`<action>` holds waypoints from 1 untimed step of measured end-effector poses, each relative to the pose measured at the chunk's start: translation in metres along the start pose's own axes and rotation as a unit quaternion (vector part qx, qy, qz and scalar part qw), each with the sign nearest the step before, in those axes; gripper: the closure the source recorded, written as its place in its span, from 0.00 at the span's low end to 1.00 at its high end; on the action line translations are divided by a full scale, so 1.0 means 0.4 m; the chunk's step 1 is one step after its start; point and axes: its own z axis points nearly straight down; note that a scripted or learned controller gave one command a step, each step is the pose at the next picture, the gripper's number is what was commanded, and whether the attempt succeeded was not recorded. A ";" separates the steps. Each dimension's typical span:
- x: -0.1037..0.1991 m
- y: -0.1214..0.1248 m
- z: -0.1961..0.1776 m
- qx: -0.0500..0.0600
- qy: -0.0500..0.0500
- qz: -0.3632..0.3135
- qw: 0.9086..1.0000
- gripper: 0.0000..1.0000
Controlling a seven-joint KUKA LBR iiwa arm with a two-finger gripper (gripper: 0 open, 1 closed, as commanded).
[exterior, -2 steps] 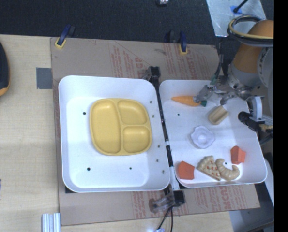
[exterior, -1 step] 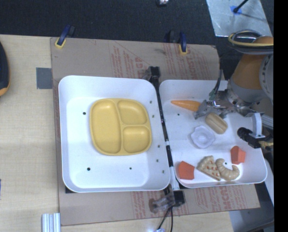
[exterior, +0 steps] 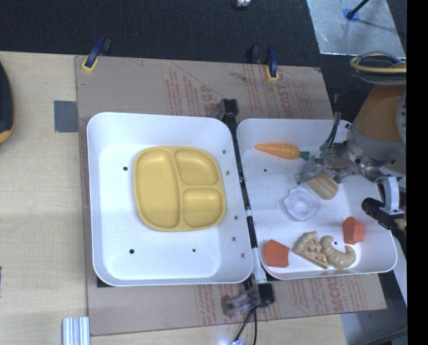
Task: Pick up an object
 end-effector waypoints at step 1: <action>-0.053 0.140 -0.005 -0.006 -0.001 -0.002 1.000 0.00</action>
